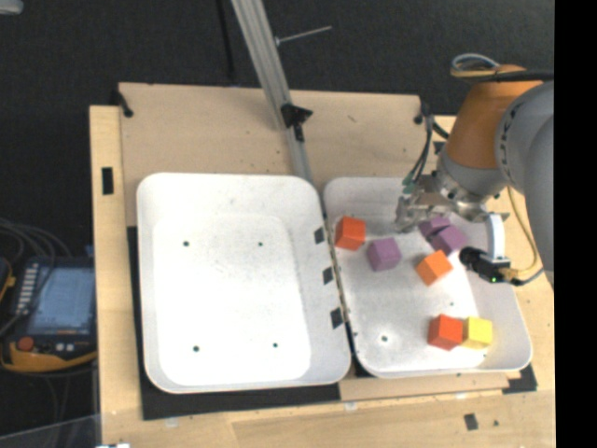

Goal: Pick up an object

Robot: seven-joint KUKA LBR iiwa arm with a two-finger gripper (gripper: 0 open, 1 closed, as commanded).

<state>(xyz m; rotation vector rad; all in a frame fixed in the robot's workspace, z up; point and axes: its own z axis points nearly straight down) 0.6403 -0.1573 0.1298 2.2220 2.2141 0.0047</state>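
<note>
The right bin [373, 348] holds several small blocks: an orange one [350, 233] near its left wall, a purple one [383, 253] beside it, another purple one [446, 236] under the wrist, an orange one [433, 267] in the middle, and a red-orange one [447, 330] touching a yellow one [478, 331] near the front. My gripper [417, 215] hangs low over the bin's far part, just left of the second purple block. I see nothing held between its fingers.
The left bin [233, 278] lies beside the right one, with black clips along the shared wall. A slanted metal pole [266, 59] rises behind the bins. A tablet-like device [56, 301] and cables sit off the bench at the left.
</note>
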